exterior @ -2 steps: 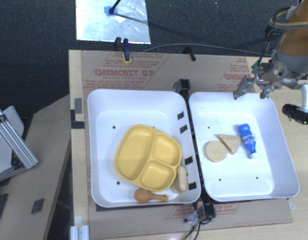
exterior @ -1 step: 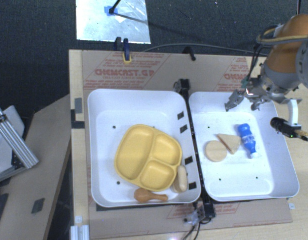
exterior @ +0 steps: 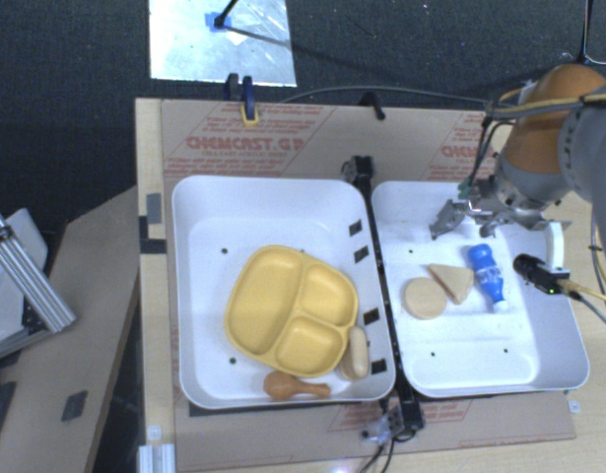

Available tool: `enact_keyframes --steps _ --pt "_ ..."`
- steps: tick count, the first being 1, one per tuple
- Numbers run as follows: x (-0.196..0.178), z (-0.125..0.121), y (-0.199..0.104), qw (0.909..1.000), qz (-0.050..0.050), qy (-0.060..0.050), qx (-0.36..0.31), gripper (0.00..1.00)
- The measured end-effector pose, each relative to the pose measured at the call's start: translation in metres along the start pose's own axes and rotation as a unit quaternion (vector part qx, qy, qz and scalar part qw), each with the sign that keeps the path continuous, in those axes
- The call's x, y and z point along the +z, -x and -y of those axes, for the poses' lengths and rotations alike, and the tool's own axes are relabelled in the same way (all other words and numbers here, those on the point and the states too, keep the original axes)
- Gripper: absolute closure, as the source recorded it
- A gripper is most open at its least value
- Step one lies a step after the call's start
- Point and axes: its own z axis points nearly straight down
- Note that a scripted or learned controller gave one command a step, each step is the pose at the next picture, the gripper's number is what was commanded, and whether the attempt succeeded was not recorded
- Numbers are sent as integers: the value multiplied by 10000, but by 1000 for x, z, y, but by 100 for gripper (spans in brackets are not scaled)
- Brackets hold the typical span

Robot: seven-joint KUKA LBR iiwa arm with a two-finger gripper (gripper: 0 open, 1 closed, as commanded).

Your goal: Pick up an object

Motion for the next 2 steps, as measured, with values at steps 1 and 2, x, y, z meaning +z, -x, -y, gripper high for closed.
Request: enact_keyframes --steps 1,2 --pt "32 -1 -1 10000 2 17 -3 0" --pt "20 -2 0 10000 8 41 -5 100"
